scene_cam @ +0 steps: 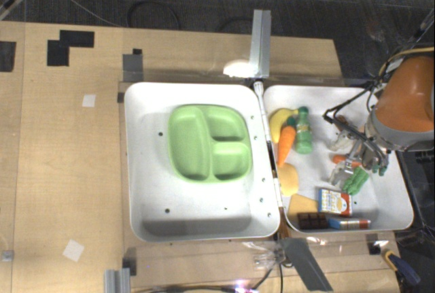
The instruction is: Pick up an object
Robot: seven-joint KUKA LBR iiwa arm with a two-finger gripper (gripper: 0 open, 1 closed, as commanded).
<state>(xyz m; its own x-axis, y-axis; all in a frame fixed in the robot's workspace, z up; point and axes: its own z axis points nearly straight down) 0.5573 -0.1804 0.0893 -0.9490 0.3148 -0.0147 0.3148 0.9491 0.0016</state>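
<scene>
Green object (356,181) touching pincer (355,166)

Robotics lab, wooden bench (61,169) with black marker patches, two white bins (146,149), loose cables (81,6), grey carpet

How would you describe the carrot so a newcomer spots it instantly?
Look in the right bin, along its left wall beside the divider. The carrot lies there lengthwise between a yellow banana and a green bottle. It is the one orange, tapered piece with a green top.
</scene>
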